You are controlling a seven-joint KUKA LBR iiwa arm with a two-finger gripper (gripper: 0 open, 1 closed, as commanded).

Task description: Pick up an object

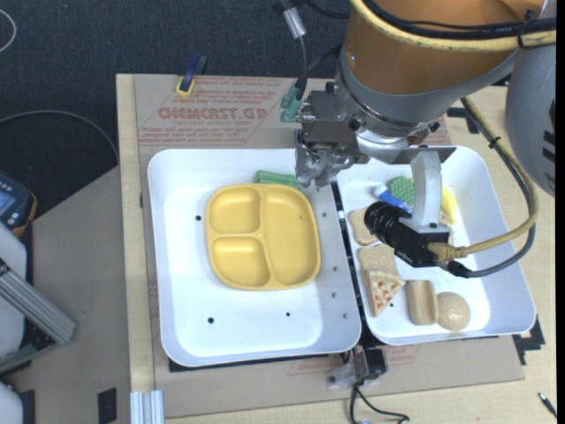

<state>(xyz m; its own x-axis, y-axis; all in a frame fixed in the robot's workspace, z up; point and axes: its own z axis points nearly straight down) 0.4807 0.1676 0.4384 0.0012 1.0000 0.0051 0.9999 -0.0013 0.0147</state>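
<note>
My gripper point(314, 173) hangs low over the back edge of the left bin point(185, 307), near the wall between the two bins. A flat green piece point(275, 177) lies just to its left, behind a yellow divided plate point(263, 237) that sits in the middle of that bin. The gripper's tip is close to the green piece's right end and to the plate's far right corner. I see nothing held. The arm's large orange and grey body covers the back of the right bin point(503, 263).
The right bin holds toy food: a pizza slice point(382, 290), a bun point(421, 300), a round beige piece point(453, 310), a cracker point(378, 259), and green point(403, 188), blue point(395, 200) and yellow point(449, 206) items. A black cabled unit point(402, 232) on the arm overhangs them.
</note>
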